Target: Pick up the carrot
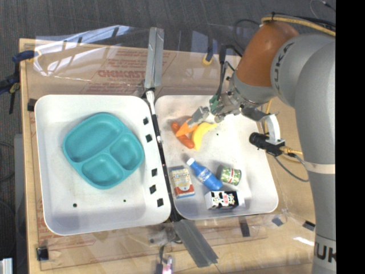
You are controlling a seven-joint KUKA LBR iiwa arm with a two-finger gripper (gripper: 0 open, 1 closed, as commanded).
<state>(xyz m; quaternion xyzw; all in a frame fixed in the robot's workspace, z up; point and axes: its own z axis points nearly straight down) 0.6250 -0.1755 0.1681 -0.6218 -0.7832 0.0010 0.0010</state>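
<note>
Cow-print box (223, 199) front; gripper (207, 115) nr carrot (183, 132).

Lighting even, moderately bright, from overhead. White bins (97, 216) slightly overexposed; soft, short shadows under objects. Streaky glare on clear plastic sheet (74, 44) over desk (34, 147) top left. Focus acceptable at centre; mild softness and compression blur throughout. Dark floor (68, 4) underexposed. No obvious edge distortion.
</note>
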